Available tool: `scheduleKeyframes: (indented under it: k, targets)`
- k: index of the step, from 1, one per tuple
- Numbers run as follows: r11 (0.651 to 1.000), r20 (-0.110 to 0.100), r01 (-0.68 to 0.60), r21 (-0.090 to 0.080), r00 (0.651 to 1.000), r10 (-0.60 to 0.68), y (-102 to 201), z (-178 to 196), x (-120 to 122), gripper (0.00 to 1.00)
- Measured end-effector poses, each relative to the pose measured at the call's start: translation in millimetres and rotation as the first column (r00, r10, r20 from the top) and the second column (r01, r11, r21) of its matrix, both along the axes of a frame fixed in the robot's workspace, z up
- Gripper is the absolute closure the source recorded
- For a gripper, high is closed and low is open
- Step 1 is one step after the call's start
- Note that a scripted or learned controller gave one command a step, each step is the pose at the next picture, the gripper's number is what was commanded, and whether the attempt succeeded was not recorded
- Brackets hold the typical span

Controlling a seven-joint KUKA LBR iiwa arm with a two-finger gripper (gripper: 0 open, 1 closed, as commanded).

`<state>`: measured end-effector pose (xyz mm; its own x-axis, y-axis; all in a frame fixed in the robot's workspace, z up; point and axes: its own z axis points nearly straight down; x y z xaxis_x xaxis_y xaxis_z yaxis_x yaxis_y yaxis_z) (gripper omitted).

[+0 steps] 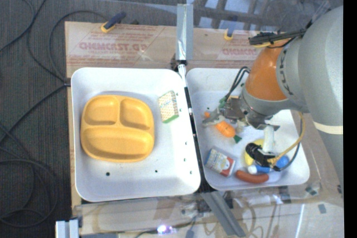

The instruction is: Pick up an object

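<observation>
My gripper [222, 115] hangs low over the middle of the right bin [295, 175], under the orange-banded wrist. An orange carrot-like piece [226, 130] lies just below and in front of it, close to the tip or touching it; I cannot tell which. A small red, white and blue carton [219, 161] lies near the bin's front left. A red sausage [251, 176] rests along the front wall.
The left bin [167, 175] holds a yellow divided tray [117, 127] and a small green-and-white patterned packet [168, 106] by its right wall. A tiny green bit [237, 138] lies beside the carrot piece. The arm covers the right bin's back right part.
</observation>
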<state>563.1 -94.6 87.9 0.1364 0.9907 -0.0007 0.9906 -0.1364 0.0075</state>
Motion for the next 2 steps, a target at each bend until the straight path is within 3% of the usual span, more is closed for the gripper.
scheduleKeyframes:
  k: [1,2]
  targets:
    - [1.0,-0.002,-0.001,0.003,1.0,0.001,1,9,0,1.0]
    - [0.999,-0.01,0.039,-0.002,0.999,-0.039,32,96,42,1.0]
